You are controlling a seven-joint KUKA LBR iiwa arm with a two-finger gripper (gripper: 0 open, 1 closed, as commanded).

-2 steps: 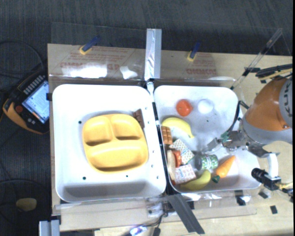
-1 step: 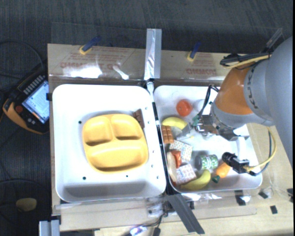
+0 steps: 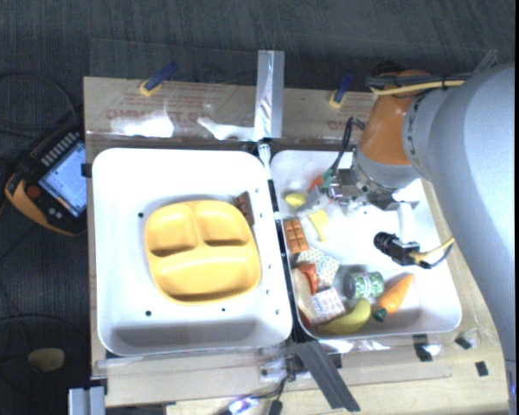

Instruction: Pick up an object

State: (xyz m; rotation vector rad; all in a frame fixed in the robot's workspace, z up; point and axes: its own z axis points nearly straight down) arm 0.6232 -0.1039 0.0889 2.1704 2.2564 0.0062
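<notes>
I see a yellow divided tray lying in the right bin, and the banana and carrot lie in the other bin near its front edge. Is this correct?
Not quite. The camera view shows the yellow divided tray in the left bin, not the right one. The banana and carrot lie in the other bin, the right bin, near its front edge.

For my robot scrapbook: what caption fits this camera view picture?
Robot arm reaches over the right bin of toy food, a yellow tray in the left bin.

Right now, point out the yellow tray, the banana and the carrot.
yellow tray [image 3: 202, 251], camera view, middle of its large lower compartment.
banana [image 3: 348, 319], camera view, middle of the curved body.
carrot [image 3: 396, 293], camera view, middle of the orange body.
</notes>
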